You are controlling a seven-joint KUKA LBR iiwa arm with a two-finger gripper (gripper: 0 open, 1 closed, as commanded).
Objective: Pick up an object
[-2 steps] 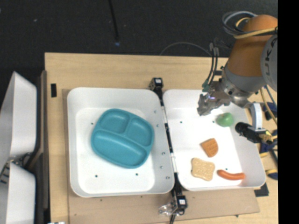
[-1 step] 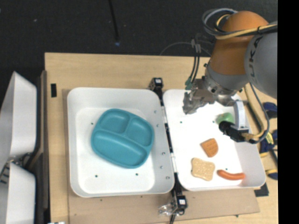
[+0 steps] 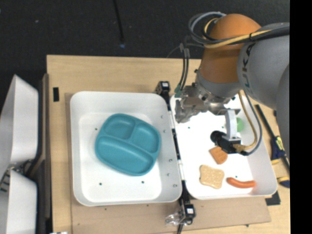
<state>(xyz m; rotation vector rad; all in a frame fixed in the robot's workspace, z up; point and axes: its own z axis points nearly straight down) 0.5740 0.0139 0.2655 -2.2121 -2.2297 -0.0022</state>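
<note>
My gripper (image 3: 183, 112) hangs over the far left corner of the right bin (image 3: 261, 172), close to the wall between the bins. Nothing shows beneath it. In that bin's near half lie a slice of toast (image 3: 211, 176), a small orange-brown chunk (image 3: 218, 155) just above the toast, and a red-orange sausage (image 3: 241, 183) at the near right. A green thing (image 3: 239, 125) peeks out at the right, partly hidden by the arm's fittings. All of these lie to the near right of the gripper, apart from it.
The left bin (image 3: 83, 179) holds a teal divided plate (image 3: 127, 144) at its middle. The grey and orange arm (image 3: 229, 48) covers the right bin's far side. White boxes (image 3: 19, 130) stand beyond the bench's left edge.
</note>
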